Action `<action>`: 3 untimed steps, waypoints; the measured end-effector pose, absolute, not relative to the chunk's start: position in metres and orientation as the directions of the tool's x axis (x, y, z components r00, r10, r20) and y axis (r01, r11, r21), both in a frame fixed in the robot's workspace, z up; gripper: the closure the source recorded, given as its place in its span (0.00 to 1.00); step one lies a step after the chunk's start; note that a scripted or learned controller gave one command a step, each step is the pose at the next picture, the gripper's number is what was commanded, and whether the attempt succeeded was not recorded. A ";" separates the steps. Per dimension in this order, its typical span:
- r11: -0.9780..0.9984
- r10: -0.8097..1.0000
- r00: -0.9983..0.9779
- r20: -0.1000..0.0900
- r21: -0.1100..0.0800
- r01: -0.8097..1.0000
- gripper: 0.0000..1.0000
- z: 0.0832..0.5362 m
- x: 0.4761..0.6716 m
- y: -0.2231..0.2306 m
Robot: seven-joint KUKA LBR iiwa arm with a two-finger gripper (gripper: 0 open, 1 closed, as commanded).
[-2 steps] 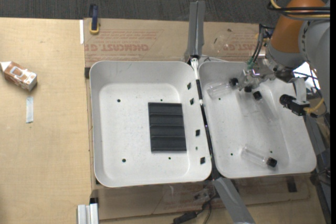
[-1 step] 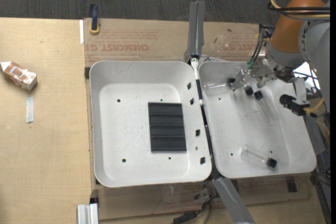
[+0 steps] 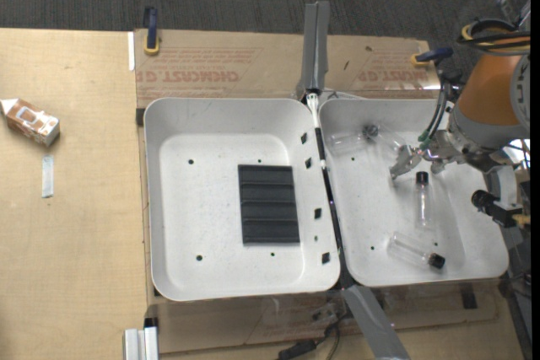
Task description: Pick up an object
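Tabletop (image 3: 67, 265): pale wood, a cardboard sheet (image 3: 253, 67) clamped along its back edge under the bins. Printing on the cardboard shows reversed and upside down from here; it looks like "CHEMCRZT GF…" or similar, reddish letters, not fully legible.

Left bin (image 3: 169, 265): white, shallow, holds one black ribbed block (image 3: 269, 204) lying flat near the middle, well apart from the arm.

Right bin (image 3: 481, 257): white, holds clear things that are hard to make out against the floor. One clear vial (image 3: 421, 198) with a dark cap lies just below the gripper. A second clear vial (image 3: 416, 252), dark cap at its right end, lies near the front wall. A small grey bit (image 3: 369, 131) sits near the back.

Arm (image 3: 494, 101): reaches in from the right, orange band over the right bin's far side. Gripper (image 3: 413, 161) low over the right bin, above the upper vial's capped end. Cannot tell whether it is released or clenched; nothing visibly held.

Risks, as I judge them:
- Vials are round and smooth; a squeeze off-centre would likely squirt one sideways or roll it away.
- Closing on the cap end alone may let the tube swing and drop on the lift.
- The transparent body may give a poor target; a shallow descent would close on nothing.

Small carton (image 3: 32, 122) at far left on the tabletop, orange and white; its print is too small to read. A pale strip (image 3: 47, 178) lies just below it.
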State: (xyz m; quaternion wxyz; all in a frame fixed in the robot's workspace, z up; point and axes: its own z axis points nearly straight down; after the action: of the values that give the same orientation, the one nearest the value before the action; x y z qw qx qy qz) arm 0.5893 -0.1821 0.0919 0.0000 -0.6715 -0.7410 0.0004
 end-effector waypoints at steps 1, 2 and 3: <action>0.094 0.996 -0.094 -0.001 0.000 0.996 1.00 0.101 0.589 -0.184; 0.095 0.995 -0.095 -0.001 0.000 0.995 0.00 0.101 0.589 -0.184; 0.124 0.992 -0.124 -0.001 0.001 0.992 0.00 0.092 0.618 -0.181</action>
State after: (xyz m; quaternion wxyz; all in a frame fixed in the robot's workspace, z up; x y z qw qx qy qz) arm 0.6184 -0.1810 0.0921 -0.0006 -0.6620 -0.7495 0.0001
